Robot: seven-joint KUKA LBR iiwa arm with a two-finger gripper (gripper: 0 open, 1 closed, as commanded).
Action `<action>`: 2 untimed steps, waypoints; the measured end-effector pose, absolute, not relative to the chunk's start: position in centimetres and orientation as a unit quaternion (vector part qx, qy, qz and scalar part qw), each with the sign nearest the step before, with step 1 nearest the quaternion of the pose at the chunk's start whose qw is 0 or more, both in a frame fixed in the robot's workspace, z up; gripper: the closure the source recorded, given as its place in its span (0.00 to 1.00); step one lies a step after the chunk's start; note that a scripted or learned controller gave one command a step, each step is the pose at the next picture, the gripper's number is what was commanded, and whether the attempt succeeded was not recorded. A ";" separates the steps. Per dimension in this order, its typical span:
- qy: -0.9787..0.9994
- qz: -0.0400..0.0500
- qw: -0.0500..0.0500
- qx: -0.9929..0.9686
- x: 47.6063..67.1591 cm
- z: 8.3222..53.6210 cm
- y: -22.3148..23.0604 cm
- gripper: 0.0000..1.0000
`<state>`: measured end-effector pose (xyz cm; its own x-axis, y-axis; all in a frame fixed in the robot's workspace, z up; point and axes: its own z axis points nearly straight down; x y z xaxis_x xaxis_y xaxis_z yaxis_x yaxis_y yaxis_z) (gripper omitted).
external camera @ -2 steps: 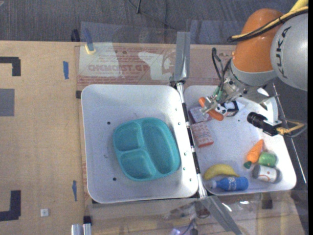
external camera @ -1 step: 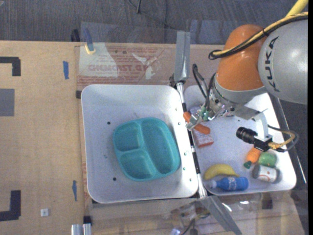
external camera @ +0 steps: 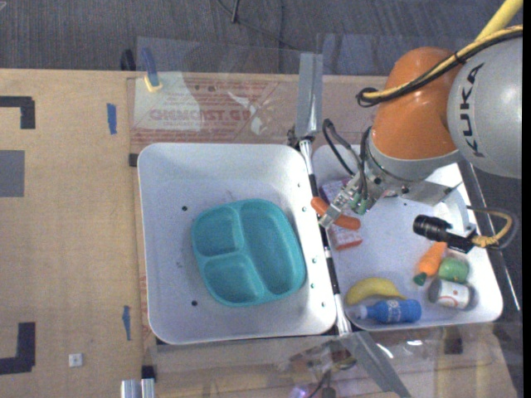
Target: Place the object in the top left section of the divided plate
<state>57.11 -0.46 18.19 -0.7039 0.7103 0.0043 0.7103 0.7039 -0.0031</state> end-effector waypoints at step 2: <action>-0.910 0.001 0.002 -0.414 54.5 18.1 8.3 1.00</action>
<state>54.54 8.33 18.15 -0.6567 0.7541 0.0029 0.7541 0.6567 -0.0043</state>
